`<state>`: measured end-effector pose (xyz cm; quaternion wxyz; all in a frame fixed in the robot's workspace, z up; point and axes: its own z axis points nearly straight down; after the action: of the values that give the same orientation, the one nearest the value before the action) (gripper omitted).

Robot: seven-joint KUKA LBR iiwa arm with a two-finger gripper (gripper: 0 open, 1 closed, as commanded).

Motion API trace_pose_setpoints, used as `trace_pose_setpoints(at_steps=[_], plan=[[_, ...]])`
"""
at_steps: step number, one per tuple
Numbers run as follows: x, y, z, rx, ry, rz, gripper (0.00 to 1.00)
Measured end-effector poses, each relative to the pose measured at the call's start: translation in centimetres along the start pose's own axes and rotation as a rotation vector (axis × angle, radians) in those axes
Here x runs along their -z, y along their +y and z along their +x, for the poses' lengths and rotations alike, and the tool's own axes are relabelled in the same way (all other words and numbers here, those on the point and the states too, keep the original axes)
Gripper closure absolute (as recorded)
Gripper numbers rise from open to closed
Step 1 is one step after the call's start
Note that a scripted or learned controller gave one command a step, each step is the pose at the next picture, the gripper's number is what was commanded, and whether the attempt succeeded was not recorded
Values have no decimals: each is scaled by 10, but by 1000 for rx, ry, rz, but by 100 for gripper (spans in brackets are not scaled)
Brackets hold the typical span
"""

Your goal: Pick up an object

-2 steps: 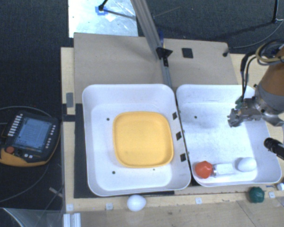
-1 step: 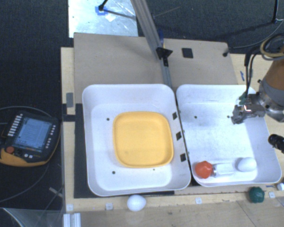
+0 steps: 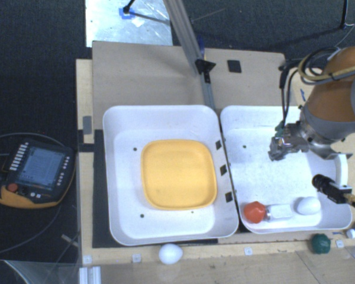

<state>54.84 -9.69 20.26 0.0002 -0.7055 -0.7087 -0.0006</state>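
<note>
Far left of the gripper: teach pendant point(image 3: 33, 175) on dark carpet. 
Left of it: left bin point(image 3: 121, 218) holding a yellow plate point(image 3: 178, 173); a white egg-shaped item point(image 3: 170, 254) on the bench point(image 3: 142, 70) just outside the bin's near wall. 
Gripper point(image 3: 278, 147): above the right bin point(image 3: 248, 158), nothing seen between its fingers; whether they are spread or closed cannot be told, the view being blurred. 
Below it: red ball point(image 3: 255, 212), white tube-like item point(image 3: 279, 212), white oval object point(image 3: 308, 206). 
Lower right, off the bin: green ball point(image 3: 320, 243).
</note>
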Motion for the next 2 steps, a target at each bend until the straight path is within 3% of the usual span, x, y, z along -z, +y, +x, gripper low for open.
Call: trace_pose_setpoints(at_steps=[1, 2], plan=[[-5, -11, 54, 0, 0, 1, 100], [12, -22, 104, 0, 0, -1, 100]])
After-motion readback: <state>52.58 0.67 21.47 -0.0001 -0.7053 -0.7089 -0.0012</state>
